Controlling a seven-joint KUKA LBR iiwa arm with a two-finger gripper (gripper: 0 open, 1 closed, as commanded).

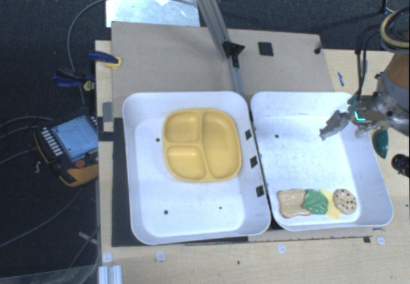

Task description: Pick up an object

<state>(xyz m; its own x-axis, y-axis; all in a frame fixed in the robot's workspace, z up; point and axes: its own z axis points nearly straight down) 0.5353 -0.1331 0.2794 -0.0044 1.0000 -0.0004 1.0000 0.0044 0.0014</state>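
Along the front edge of the right white bin [301, 148] lie several toy foods: a tan bread slice [291, 202], a green leaf [315, 201], a yellow cheese piece [330, 208] and a round chocolate-chip cookie [344, 200]. My gripper [333, 125] hangs over the right bin's far right part, well behind these foods and apart from them. Nothing shows between its fingers.
The left white bin [147, 212] holds a yellow three-compartment plate [202, 145]. A metal pole [211, 7] slants across the back of the bench. Clamps and a small device [70, 142] lie off the bench's left edge.
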